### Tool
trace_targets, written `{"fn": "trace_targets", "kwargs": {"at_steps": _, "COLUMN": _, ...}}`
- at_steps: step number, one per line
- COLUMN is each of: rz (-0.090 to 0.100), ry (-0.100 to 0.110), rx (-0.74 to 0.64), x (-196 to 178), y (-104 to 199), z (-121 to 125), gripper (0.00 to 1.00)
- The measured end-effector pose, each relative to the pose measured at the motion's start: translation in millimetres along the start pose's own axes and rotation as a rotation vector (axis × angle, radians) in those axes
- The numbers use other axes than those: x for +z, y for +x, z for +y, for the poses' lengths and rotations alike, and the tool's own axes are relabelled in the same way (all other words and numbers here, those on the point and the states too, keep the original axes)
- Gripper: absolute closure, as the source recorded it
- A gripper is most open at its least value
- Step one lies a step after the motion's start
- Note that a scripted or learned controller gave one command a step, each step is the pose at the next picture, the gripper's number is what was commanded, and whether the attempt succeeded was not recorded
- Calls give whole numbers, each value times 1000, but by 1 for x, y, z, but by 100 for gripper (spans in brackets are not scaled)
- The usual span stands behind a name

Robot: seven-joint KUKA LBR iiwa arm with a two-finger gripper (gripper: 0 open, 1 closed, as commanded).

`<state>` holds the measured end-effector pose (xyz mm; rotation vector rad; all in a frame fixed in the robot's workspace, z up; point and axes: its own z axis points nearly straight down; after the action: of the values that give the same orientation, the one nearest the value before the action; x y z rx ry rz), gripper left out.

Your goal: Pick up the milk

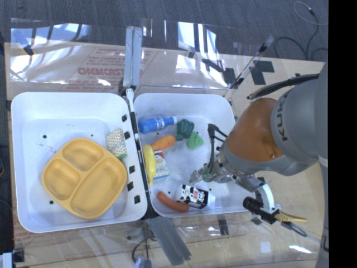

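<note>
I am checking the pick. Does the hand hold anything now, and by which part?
It cannot be told. The hand is just above the small black-and-white cow-patterned milk carton, which lies on the bin floor.

Arm [290,133] is running off the frame at 3 o'clock. Its wrist is covering the gripper [203,176], finger state unreadable. Sausage [172,202] is overlapping the milk carton's [194,196] 9 o'clock edge. Small carton [159,164] label is reading too blurred.
</note>
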<state>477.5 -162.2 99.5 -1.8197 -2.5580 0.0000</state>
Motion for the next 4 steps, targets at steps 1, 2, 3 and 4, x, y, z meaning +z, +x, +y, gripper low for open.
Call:
{"fn": "trace_targets", "kwargs": {"at_steps": 1, "rz": 0, "ry": 6, "rx": 255, "x": -90, "y": 134, "z": 44, "gripper": 100}}
{"fn": "trace_targets", "kwargs": {"at_steps": 2, "rz": 2, "ry": 10, "rx": -157, "x": -89, "y": 191, "z": 63, "gripper": 100}}
{"fn": "trace_targets", "kwargs": {"at_steps": 3, "rz": 0, "ry": 7, "rx": -491, "x": -80, "y": 261, "z": 89, "gripper": 100}}
{"fn": "trace_targets", "kwargs": {"at_steps": 4, "rz": 1, "ry": 9, "rx": -413, "x": -19, "y": 269, "z": 90, "gripper": 100}}
